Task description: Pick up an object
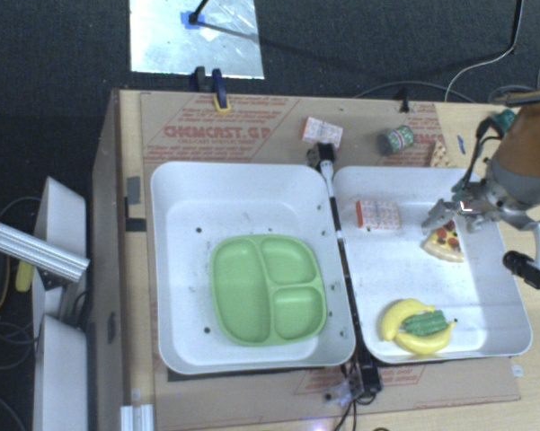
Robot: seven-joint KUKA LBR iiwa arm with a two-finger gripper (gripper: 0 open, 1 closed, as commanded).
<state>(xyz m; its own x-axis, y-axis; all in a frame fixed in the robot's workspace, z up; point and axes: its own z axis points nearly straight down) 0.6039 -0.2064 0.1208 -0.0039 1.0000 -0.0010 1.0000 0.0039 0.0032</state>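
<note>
I've got the pincer [451,212] low in the right bin [494,330] | spread wide, nothing held | pizza [445,241] just beneath, handy target | banana [418,324] nearer front, untouched

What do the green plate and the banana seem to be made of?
Green plate: probably moulded plastic; uniform pale green, smooth matte surface, three compartments with rounded edges. Banana: likely a plastic or rubber toy; flat, even yellow colour, slight sheen.
</note>
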